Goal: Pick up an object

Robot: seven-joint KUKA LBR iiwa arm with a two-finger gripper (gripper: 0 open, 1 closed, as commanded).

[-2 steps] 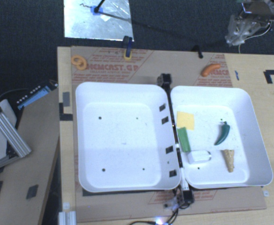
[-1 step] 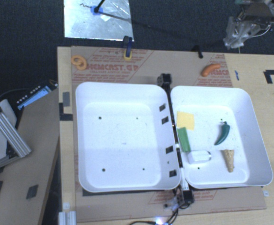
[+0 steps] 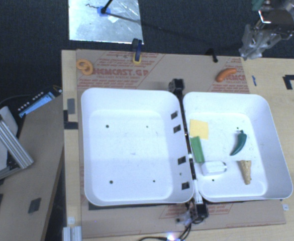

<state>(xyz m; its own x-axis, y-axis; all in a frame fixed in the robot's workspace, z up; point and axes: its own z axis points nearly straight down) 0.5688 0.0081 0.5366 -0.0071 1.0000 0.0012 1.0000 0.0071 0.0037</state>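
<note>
Overhead, the gripper (image 3: 252,46) hangs beyond the right bin (image 3: 272,134), its jaws' state impossible to tell. Candidates lie inside: yellow square (image 3: 199,128), green block (image 3: 197,148), green pepper (image 3: 238,142), cone (image 3: 245,171). Crowding against the bin's left wall could spoil a grasp.

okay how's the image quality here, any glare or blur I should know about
Camera view: the crinkled silver foil sheet at the top catches bright glare; the two glossy white bins look slightly washed out. The gripper at upper right is soft and blurred. The small objects, such as the dark green chilli pepper, cast only faint shadows, so lighting is diffuse.
</note>
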